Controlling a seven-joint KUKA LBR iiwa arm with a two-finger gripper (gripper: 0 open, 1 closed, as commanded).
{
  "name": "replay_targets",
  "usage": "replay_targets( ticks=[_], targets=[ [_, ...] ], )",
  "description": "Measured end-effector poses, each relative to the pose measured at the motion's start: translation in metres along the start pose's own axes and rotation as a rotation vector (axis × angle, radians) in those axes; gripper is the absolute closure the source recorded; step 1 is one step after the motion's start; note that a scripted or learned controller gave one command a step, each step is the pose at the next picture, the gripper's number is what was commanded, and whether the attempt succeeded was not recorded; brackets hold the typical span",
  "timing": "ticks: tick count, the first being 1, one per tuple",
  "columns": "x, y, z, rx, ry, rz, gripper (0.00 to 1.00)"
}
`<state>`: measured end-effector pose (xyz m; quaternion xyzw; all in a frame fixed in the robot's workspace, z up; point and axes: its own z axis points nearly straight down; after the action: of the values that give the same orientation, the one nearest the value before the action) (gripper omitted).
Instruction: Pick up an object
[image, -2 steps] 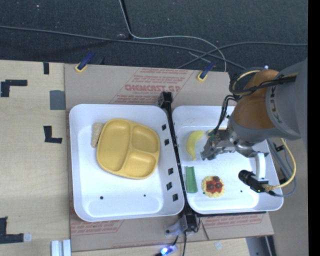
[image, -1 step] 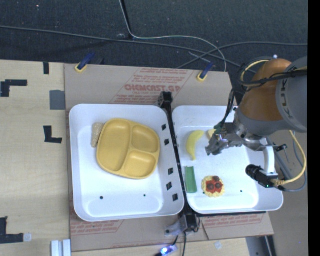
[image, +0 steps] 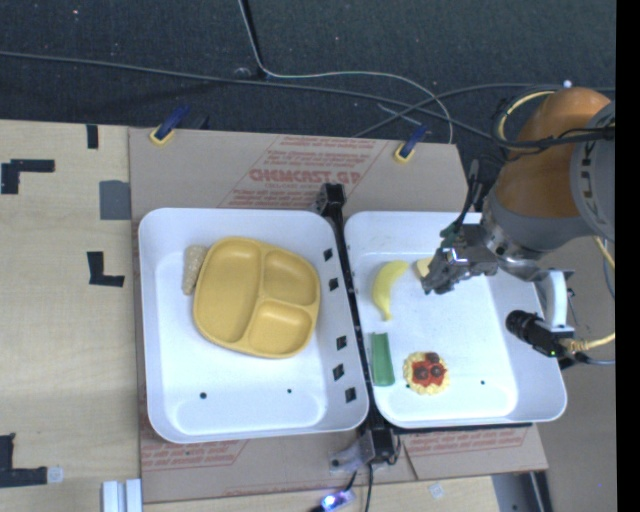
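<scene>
Two white bins on a cardboard-lined bench, and our gripper (image: 437, 277) hangs low over the right bin (image: 500, 405), just beside the banana (image: 387, 286); jaw state we cannot tell. We'd judge it best to centre over the banana's middle before closing.

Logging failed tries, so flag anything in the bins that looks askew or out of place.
One oddity: in the left bin, a tan sponge-like piece lies wedged partly under the rim of the yellow divided plate. In the right bin, the banana, green block and small pizza toy lie apart, undisturbed.
</scene>
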<state>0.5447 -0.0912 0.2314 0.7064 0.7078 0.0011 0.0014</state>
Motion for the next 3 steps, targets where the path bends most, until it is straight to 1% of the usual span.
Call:
replay_targets(
  ticks=[1,2,3],
  targets=[
    [0.000,0.001,-0.034,0.001,0.000,0.000,1.00],
    [0.046,0.009,-0.032,0.005,0.001,-0.003,1.00],
    [0.089,0.011,-0.013,0.008,0.001,-0.003,1.00]
  ],
)
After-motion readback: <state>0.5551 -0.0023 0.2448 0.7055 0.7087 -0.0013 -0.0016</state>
